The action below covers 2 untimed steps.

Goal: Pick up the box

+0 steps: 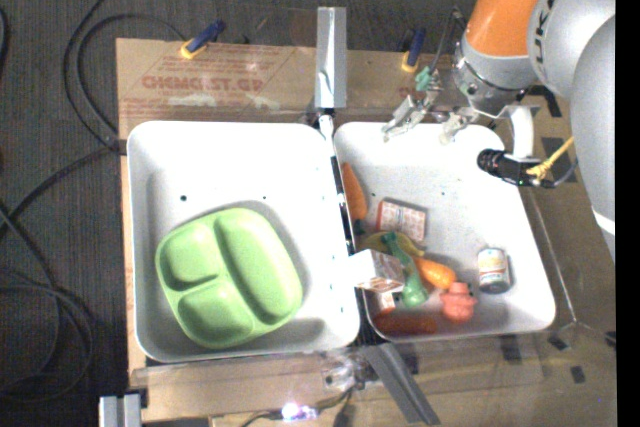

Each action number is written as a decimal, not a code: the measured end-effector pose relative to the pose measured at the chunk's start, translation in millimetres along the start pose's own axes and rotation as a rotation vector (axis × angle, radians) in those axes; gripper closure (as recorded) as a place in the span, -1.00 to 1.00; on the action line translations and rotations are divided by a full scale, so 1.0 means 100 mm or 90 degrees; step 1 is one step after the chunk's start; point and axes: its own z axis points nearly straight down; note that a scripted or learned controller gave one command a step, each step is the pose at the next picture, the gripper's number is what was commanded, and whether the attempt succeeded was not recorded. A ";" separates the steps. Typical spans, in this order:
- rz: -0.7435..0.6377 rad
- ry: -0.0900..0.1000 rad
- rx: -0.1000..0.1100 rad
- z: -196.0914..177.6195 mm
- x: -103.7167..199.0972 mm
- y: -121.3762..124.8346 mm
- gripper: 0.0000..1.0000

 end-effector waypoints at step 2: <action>-0.060 -0.002 -0.010 1.26 -0.24 -0.77 -1.00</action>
